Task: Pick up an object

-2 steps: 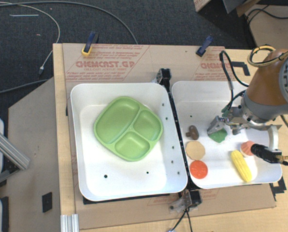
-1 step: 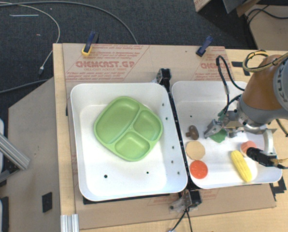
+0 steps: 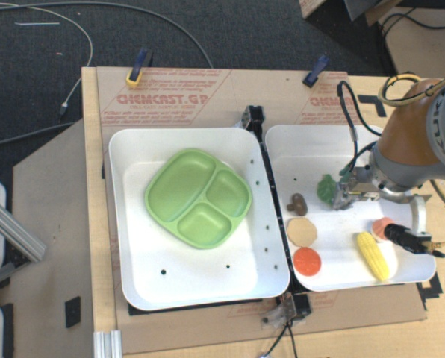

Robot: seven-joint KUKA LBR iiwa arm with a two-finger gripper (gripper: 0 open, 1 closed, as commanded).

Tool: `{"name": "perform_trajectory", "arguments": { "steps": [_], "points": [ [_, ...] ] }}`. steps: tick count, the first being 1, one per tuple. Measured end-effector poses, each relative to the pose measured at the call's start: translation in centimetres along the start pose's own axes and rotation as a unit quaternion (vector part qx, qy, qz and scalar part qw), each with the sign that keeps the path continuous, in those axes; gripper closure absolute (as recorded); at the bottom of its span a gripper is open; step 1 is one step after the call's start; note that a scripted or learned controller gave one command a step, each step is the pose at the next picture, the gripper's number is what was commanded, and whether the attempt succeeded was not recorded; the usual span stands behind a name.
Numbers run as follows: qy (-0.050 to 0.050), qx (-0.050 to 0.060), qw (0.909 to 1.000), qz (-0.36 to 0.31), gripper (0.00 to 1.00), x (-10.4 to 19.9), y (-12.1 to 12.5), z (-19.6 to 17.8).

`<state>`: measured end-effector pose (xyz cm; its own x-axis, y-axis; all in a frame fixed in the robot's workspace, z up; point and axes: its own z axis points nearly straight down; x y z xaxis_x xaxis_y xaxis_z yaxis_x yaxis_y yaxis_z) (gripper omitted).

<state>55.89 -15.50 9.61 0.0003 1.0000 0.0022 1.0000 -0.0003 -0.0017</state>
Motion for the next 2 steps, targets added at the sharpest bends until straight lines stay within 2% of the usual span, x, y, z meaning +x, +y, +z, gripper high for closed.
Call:
{"name": "perform_trajectory", "arguments": {
  "steps": [2],
  "points": [
    [-0.002,-0.003,1.0,0.0,1.0,-0.3,-1.2,-9.3]
  ]
}}
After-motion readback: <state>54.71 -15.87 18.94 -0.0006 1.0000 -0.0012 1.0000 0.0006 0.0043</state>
